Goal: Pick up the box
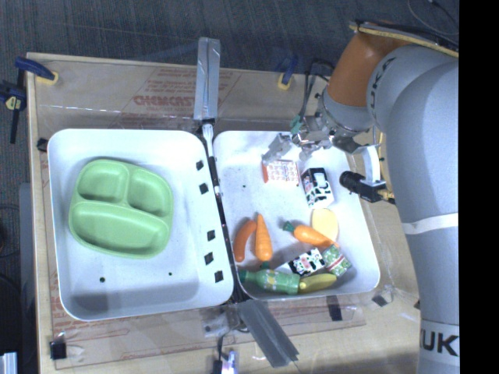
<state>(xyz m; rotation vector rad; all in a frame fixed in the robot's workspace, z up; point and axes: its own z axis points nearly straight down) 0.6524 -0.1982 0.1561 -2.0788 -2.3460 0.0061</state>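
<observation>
Gripper [290,144] is low over the far end of the right bin [357,209], just above the box [281,171]. Fingers' state: cannot tell, too small and cluttered. The box, white with a red label, lies flat on the bin floor near the far wall, touching or just under the gripper tip; not clearly between anything. Just right of it sits a black-and-white carton [316,187]. Nearer end of the bin: two carrots [256,240] side by side, a third carrot [310,234], a green bottle [269,280], another cow-print carton [309,262]. Left bin [62,287] holds a green divided tray [121,206]. Both bins sit on the tabletop [117,92].
</observation>
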